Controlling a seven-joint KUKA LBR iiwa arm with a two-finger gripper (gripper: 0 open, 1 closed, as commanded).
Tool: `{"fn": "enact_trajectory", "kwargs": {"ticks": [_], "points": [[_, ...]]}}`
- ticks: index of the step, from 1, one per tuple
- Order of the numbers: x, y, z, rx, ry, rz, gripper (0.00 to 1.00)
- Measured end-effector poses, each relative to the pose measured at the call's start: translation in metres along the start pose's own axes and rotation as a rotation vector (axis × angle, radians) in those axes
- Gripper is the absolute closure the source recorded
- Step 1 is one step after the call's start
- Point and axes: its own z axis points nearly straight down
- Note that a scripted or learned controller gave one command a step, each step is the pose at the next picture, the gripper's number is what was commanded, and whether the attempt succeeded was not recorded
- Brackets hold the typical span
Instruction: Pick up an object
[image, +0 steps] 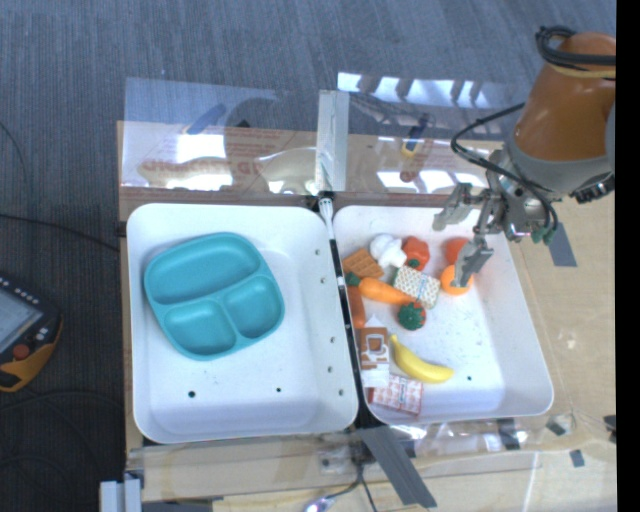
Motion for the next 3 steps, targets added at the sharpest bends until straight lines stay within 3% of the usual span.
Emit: {"fn": "enact_trajectory", "kwargs": {"ticks": [1,2,3], "points": [[0.036,0.012,0.145,0.001,-0.006,-0.074,0.0],[-0.023,0.045,0.153,0.0,-0.007,-0.019,0.0],[0.025,-0.001,0.152,0.002,-0.009,-0.008,0.0]]}}
